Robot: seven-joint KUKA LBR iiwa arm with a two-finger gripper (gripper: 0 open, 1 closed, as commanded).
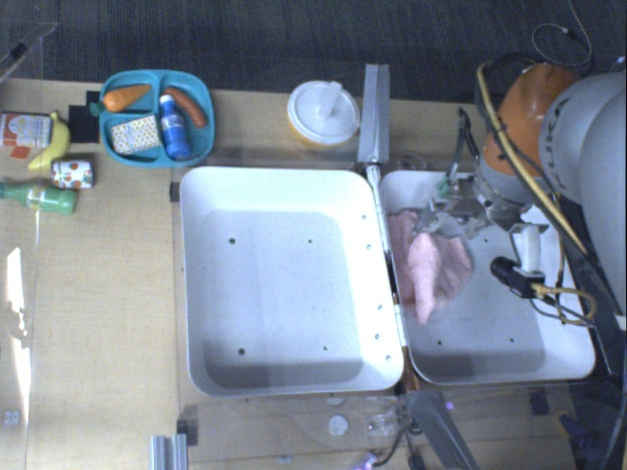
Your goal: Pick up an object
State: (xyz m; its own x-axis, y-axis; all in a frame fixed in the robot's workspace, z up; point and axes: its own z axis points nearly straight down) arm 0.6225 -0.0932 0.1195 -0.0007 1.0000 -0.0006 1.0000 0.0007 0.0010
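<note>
The pincer (454,213) hangs low over the right bin (509,360), at its far left part; whether it is wide or narrow I cannot tell. A pink cloth (431,270) lies crumpled just beneath and nearer the camera, its top edge meeting the pincer. The left bin (284,292) sits off to the pincer's left

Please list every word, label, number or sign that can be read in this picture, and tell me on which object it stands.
No text can be read here.
Carton, far left: red and white print, too blurred to read.
Small can: patterned label, too small to read.
Blue bottle in the teal tray: white label, unreadable.
Green bottle: no legible marking.
</note>
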